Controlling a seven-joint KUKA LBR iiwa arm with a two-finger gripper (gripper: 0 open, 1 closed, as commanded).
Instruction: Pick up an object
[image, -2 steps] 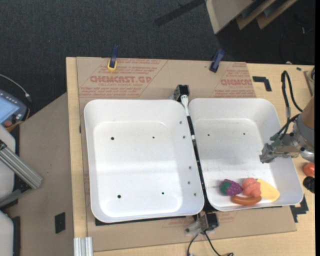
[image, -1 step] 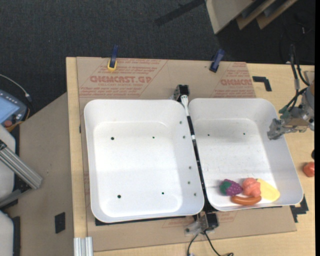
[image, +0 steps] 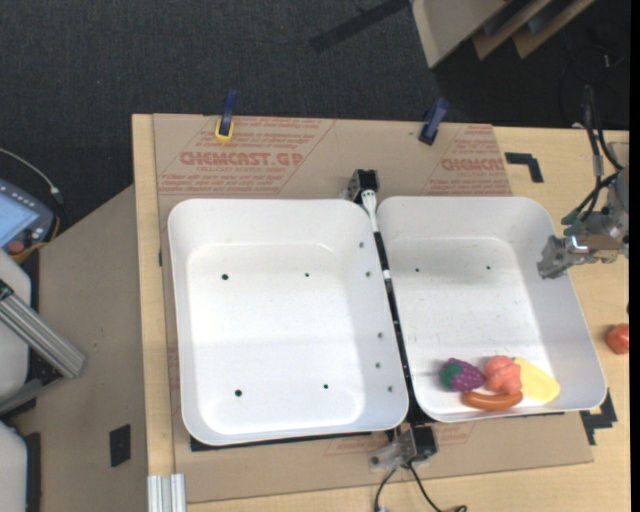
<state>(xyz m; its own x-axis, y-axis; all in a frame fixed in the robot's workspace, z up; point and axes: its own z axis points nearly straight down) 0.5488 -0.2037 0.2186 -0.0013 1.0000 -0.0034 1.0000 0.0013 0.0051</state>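
The claw (image: 556, 256) sits at the right bin's (image: 440, 235) right rim; its finger state cannot be determined. The toy cluster (image: 497, 381) lies at that bin's near edge, below and left of the claw, long axis crosswise. The bench (image: 250, 150) sheet reads "CHEMCAST GP".

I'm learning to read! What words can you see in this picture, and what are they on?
"CHEMCAST GP" in red print, on the brown cardboard sheet behind the left white plastic bin.

The same red logo, partly visible, on the cardboard behind the right white plastic bin.

Smaller red lines under each logo: too blurred to read.

The toys and bins show no words.
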